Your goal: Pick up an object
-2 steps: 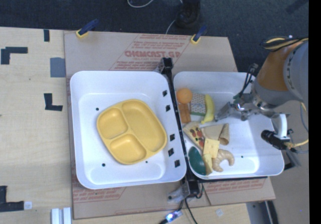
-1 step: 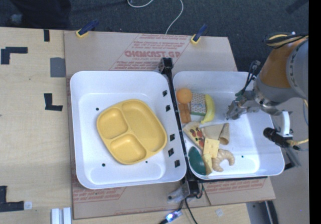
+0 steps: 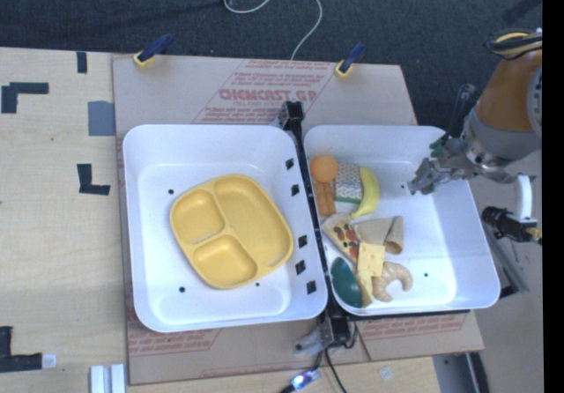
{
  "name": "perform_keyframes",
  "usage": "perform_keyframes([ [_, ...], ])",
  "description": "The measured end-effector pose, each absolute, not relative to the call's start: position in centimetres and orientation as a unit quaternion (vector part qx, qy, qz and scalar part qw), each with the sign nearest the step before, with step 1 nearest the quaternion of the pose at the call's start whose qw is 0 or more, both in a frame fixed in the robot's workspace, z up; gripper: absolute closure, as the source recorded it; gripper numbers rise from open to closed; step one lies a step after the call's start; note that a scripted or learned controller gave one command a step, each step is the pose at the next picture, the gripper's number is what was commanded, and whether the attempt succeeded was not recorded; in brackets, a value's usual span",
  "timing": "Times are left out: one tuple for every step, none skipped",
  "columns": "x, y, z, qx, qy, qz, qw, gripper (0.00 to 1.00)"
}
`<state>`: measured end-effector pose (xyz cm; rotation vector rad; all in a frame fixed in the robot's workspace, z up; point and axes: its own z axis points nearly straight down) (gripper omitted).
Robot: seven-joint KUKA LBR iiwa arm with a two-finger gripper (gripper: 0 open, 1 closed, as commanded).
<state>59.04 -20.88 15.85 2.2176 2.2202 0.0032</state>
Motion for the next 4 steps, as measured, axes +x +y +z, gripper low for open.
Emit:
perform_keyframes([
  [59.4,-21.9,21.3,0.707,0.708,0.0008,0.002,1.0],
  [59.4,-21.8,22.5,0.707,0.708,0.0002,0.0,1.0],
  [59.0,-16.5,21.7,0.705,0.709,-0.0003,-0.001,1.0],
  [60.2,-11.4,21.1,0.705,0.709,-0.0001,-0.001,1.0],
])
